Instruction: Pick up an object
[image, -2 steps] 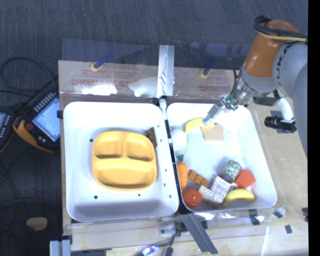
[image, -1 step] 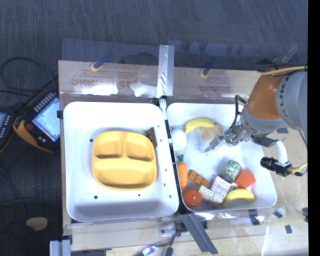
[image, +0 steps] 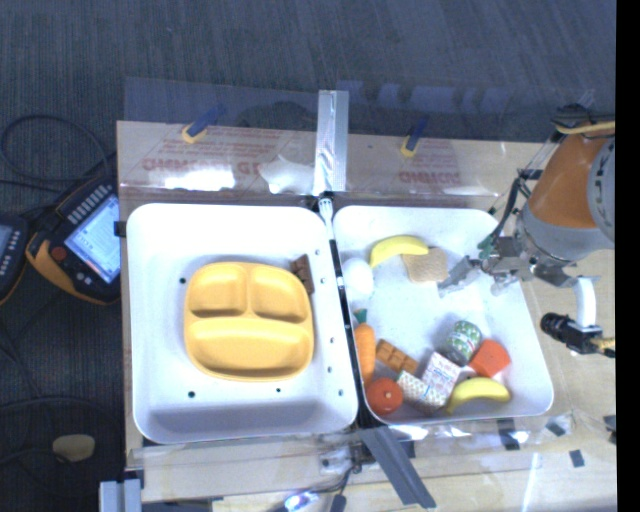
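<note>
The right bin (image: 520, 330) holds several toy foods. A yellow banana (image: 398, 247) and a tan bread slice (image: 424, 265) lie at its back, with a white egg (image: 357, 277) by the left wall. A carrot (image: 365, 348), a red tomato (image: 384, 395), a brown bar (image: 396, 357), a white packet (image: 440, 375), a green-and-white can (image: 463, 338), an orange-red piece (image: 490, 357) and a second banana (image: 478, 392) crowd the front. My gripper (image: 477, 279) hangs over the bin's back right, just right of the bread slice. It is open, with nothing between its fingers.
The left bin (image: 150, 400) carries a yellow divided plate (image: 248, 320), with a small brown piece (image: 302, 270) at the plate's back right corner. A handheld pendant (image: 85, 245) with cables lies on the floor to the left. A metal post (image: 331, 140) stands behind the bins' shared wall.
</note>
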